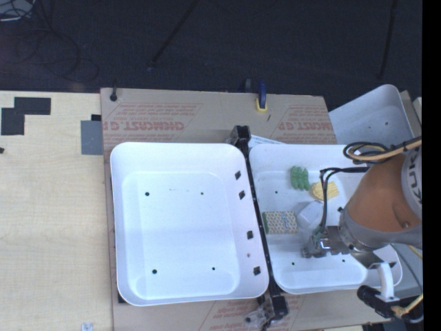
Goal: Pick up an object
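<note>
We take the right bin [324,285] as our landmark. Inside it we see four small things gathered in its middle and far half. A patterned, speckled rectangular block [280,221] lies near the bin's left wall, close to the divider between the two bins. Just to the right of that block sits a pale, whitish lump [309,214], touching or nearly touching it; we cannot tell which. Farther back in the bin a green knobbly object [299,177] rests on the floor, and beside it, toward the arm, a yellow piece [324,190] lies partly crossed by a dark cable.

The gripper [318,245] hangs low inside the right bin, near the front of its floor, just in front of the whitish lump and to the right of the patterned block. We cannot make out how far apart its ends stand, nor whether anything is caught there; the dark metal parts blur together from this height. None of the four things appears lifted off the bin floor.

Above the gripper, the orange band [379,205] and grey arm [413,185] cover the right side of the bin.

To the left of the right bin, sharing a clipped edge, stands the left bin [124,219]. Both bins rest on a brown cardboard sheet [207,119], which lies on the pale wooden bench [48,219].
</note>
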Motion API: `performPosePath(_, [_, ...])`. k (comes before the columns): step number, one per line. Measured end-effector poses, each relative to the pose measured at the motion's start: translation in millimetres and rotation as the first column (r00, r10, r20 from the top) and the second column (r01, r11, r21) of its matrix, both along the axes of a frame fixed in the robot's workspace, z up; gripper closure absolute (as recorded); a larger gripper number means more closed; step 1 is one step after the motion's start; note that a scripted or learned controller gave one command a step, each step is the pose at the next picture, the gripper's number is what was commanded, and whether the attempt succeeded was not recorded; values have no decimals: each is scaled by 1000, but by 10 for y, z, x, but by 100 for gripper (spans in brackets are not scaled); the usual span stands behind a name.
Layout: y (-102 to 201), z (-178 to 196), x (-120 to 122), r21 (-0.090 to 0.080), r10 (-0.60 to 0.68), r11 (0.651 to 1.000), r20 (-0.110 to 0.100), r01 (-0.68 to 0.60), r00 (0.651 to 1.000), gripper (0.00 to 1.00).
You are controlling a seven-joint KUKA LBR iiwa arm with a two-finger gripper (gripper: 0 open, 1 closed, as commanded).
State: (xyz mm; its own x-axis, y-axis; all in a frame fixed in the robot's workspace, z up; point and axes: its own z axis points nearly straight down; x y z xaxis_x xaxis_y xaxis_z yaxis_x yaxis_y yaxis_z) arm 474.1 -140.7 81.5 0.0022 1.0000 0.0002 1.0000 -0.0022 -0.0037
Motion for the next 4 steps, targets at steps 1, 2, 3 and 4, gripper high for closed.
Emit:
performPosePath(1, [674, 1561, 45, 2, 10, 1000, 16, -11, 1000, 100])
performPosePath(2, [972, 2707, 609, -1, 8, 1000, 18, -8, 1000, 100])
performPosePath(3, [496, 1946, -22, 0, -4, 1000, -9, 4, 1000, 100])
performPosePath(4, [1262, 2788, 27, 2, 11, 1000, 9, -11, 1000, 100])
